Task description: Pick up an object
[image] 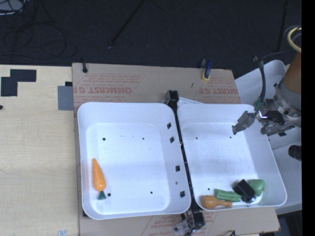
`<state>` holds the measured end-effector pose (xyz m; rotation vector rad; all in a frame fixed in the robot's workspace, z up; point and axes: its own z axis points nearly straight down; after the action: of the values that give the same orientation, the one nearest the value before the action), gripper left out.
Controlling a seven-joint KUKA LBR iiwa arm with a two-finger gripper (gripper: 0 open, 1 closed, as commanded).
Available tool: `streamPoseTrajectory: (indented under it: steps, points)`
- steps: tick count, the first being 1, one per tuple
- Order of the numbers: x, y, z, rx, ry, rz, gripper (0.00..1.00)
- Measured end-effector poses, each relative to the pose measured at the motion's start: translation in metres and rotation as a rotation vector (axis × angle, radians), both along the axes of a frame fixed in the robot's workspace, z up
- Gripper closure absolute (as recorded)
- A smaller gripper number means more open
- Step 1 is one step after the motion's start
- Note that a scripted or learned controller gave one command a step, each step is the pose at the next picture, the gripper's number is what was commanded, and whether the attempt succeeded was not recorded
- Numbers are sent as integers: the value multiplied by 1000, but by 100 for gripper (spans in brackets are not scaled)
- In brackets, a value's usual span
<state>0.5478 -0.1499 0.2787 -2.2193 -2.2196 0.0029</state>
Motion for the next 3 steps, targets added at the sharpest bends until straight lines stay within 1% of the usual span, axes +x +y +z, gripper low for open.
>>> streamPoseTrajectory:
  steps: [1,2,3]
  points:
    - [-35,50,179,-2,-20,5,0]
    - [-26,155,264,2,-11,12,0]
    - [-26,151,268,-2,3,7,100]
